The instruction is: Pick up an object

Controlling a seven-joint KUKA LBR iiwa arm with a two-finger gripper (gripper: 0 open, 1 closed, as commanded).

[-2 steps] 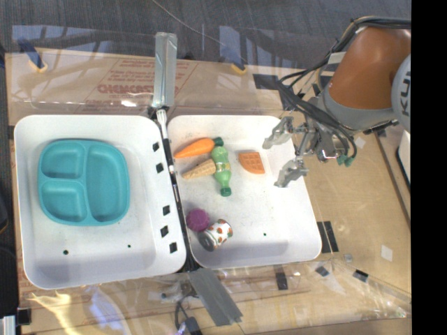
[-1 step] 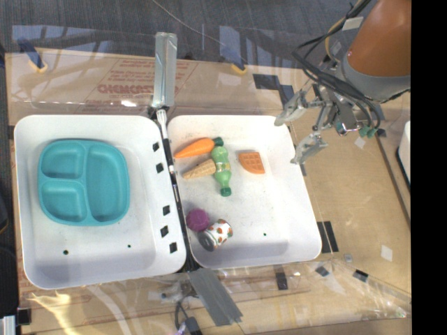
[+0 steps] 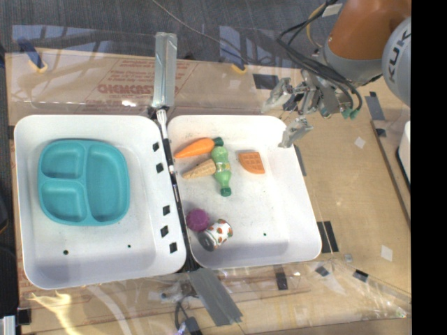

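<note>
A: Which step is the arm on?

B: The approach, by the look of it. The gripper (image 3: 292,117) hangs over the right bin's (image 3: 297,208) far right corner, its fingers spread and pinching nothing.

A: And the objects?

B: All in that bin: toy carrot (image 3: 193,147), green bottle (image 3: 221,166), waffle (image 3: 251,162), cone (image 3: 199,169). Next it must move left over one, likely the waffle, then descend.
</note>
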